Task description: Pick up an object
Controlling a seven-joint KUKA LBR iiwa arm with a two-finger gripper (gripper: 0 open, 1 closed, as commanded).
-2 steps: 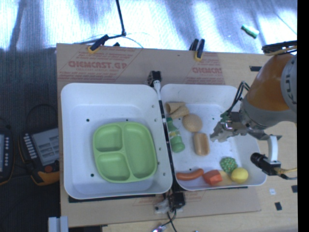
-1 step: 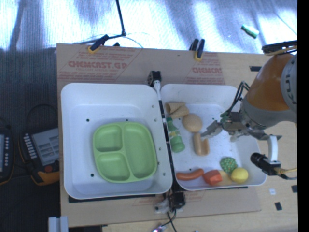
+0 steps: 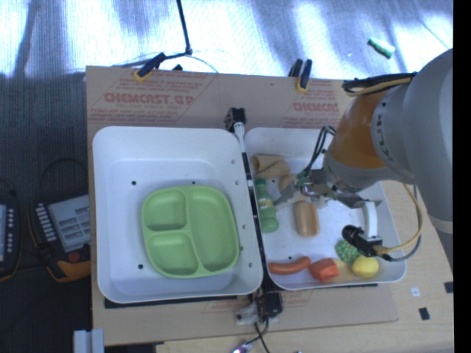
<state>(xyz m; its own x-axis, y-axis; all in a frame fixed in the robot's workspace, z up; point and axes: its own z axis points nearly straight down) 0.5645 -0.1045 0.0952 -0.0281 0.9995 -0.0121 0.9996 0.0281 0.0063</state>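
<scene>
Resting on cardboard sheet (image 3: 147, 98) — white bins (image 3: 118, 153) | grey carpet (image 3: 44, 20) | fingers (image 3: 288, 191) — state unclear

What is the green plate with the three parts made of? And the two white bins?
The green plate looks like moulded plastic, matte and smooth, all one colour with soft rounded dividers. The left white bin and right white bin also look like plastic, slightly glossy with rounded corners, though coated metal can't be ruled out.

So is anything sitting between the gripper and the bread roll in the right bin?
Nothing visible does. The gripper is low in the right bin, just up and left of the bread roll, with bare bin floor between them. The green bottle lies to the roll's left, off that line.
</scene>
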